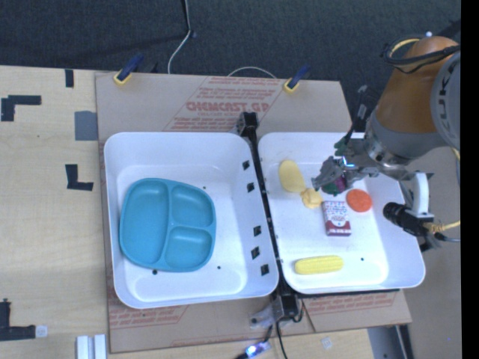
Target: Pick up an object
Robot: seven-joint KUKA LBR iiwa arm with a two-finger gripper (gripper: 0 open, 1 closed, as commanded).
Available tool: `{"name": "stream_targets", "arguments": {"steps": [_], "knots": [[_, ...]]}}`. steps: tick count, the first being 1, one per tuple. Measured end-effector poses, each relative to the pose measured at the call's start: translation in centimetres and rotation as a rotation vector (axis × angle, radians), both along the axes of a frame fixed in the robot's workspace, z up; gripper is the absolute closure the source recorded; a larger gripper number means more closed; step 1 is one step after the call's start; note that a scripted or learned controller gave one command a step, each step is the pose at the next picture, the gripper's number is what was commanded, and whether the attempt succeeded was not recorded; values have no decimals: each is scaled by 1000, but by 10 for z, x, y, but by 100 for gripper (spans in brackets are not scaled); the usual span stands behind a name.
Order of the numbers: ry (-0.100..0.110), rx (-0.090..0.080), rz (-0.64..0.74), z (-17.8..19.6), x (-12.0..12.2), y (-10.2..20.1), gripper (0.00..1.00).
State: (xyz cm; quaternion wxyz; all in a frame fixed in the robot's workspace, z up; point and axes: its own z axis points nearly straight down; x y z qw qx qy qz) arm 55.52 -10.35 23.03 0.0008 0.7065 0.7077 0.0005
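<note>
Gripper (pixel 331 178) hangs low in the right bin (pixel 397 275); finger state cannot be determined. Yellow squash-shaped toy (pixel 294 178) lies just left of it, orange ball (pixel 359 200) just right, red-and-white carton (pixel 337 218) below, corn cob (pixel 319 264) nearer the front. Left bin (pixel 120 148) holds a blue divided plate (pixel 168 224).

red print on the cardboard sheet (pixel 224 105) under the bins reads "chemcast gp".

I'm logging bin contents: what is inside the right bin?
Inside the right bin: a corn cob, a red-and-white carton, an orange-red round piece and a yellow squash-like piece. The gripper covers whatever lies beneath it.
</note>
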Motion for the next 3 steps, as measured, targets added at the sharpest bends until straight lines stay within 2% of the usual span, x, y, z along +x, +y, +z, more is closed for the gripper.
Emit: {"name": "stream_targets", "arguments": {"steps": [1,2,3], "knots": [[3,3,4,8,-6,52,100],[5,2,5,7,-22,106,100],[4,2,5,11,-21,159,100]]}}
